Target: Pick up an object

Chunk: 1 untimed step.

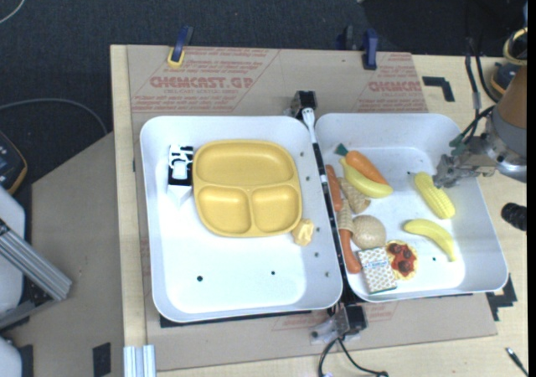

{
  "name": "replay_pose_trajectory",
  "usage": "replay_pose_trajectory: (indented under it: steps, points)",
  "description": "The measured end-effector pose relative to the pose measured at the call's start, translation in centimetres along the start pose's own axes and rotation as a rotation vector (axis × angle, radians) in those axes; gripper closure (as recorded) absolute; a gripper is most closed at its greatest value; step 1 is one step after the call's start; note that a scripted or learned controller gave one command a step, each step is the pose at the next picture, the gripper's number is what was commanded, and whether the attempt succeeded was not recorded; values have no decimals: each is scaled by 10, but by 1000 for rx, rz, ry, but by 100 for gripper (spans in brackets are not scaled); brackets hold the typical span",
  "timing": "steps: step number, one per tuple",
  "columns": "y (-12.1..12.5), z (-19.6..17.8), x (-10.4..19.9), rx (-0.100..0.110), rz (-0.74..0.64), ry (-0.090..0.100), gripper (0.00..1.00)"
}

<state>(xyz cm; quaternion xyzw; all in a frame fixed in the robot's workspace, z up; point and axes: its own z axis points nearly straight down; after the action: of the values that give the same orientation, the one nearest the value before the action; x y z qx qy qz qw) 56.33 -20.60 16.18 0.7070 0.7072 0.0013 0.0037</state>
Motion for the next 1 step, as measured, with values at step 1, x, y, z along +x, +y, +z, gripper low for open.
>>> replay_pose_trajectory:
  steps: [1]
  points:
    - [8, -62, -5, -2, -1, -1, 100]
